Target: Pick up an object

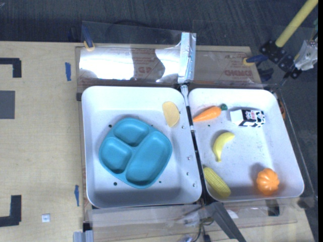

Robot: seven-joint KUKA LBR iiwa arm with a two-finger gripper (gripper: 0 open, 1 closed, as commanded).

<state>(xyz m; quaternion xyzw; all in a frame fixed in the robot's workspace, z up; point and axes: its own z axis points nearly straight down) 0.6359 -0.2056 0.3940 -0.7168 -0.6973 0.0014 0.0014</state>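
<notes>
Two white bins (101, 195), wooden bench (35, 135), clear plastic sheet (131, 59), yellow pole (300, 16)

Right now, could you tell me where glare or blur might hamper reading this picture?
In the camera view, strong glare washes over the clear panel behind the left bin; the whole view is slightly soft, so the print on the small carton is unreadable; soft shadows sit beside the banana and pumpkin.

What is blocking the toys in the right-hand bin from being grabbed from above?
Nothing visible. The carrot, banana, corn cob, small orange pumpkin and black-and-white carton lie apart in the right bin, uncovered. The corn rests against the bin's left wall, which could crowd a grab.
</notes>
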